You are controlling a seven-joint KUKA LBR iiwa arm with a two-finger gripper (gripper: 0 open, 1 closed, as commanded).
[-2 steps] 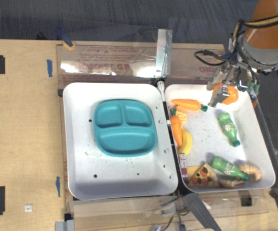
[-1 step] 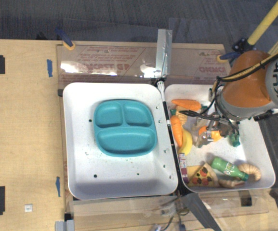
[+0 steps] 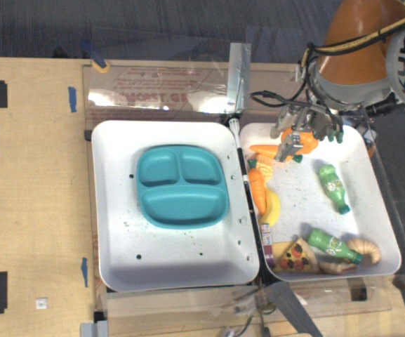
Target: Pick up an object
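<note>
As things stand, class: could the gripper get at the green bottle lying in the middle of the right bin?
Probably yes: the green bottle lies alone on bare bin floor, nothing over it, with the gripper nearby.

One fixed camera up above the table | looking down at a slant, far edge at top | mid-range: both white bins in full, left bin and right bin side by side | arm coming in from the right, upper corner
</note>
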